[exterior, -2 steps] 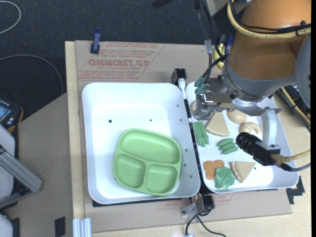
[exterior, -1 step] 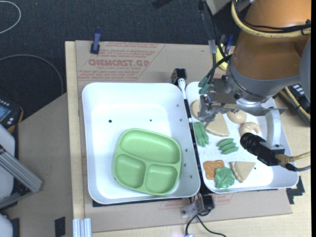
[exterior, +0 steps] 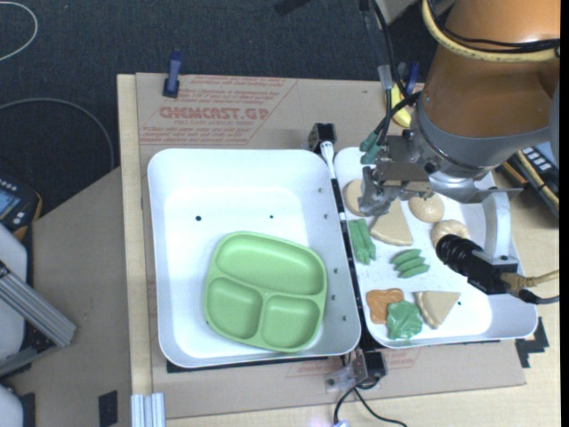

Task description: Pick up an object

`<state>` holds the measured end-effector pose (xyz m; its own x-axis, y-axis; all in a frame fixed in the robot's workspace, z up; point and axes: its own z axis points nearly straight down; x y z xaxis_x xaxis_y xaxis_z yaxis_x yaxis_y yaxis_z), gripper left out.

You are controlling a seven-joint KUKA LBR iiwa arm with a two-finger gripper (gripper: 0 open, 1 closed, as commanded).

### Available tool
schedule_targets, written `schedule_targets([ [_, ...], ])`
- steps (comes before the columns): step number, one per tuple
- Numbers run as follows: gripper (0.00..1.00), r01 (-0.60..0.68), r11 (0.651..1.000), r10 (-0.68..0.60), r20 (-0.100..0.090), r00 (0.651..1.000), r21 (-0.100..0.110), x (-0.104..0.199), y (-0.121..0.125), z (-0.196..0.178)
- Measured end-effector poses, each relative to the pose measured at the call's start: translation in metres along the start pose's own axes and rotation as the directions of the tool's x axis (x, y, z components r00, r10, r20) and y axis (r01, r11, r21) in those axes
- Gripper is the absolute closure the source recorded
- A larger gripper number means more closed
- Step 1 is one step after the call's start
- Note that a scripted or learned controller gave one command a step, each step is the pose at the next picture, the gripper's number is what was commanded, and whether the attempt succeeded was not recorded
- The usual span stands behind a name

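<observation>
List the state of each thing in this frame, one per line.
Gripper: low over the right bin's far left part, fingers too hard to judge.
Green divided plate: upright in the left bin, compartments bare.
Right bin: holds the toy food.
Green bean strip: lying flat by the bin's left wall.
Pea pod: lying flat.
Broccoli piece: at the near edge, touching the orange piece.

This looks like a robotics lab. A big industrial arm (exterior: pixel 484 69) reaches over two white bins (exterior: pixel 178 265) on a cardboard-covered desk (exterior: pixel 133 229), with loose cables (exterior: pixel 53 105) trailing across dark carpet (exterior: pixel 80 34), aluminium framing (exterior: pixel 31 305) at the left, and plastic toy food (exterior: pixel 404 318).
</observation>
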<state>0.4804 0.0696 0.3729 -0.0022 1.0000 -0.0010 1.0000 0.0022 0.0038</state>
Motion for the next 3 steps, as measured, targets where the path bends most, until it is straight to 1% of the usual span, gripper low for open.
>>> schedule_targets([
  [1,1.00,0.006,1.000,-0.006,-0.002,1.000,0.011,0.078,-0.002,0.042],
  [2,1.00,-0.003,1.000,0.003,0.001,1.000,0.014,0.089,-0.003,0.130],
  [3,1.00,0.007,1.000,-0.007,-0.011,1.000,-0.015,0.150,0.010,-0.050],
])
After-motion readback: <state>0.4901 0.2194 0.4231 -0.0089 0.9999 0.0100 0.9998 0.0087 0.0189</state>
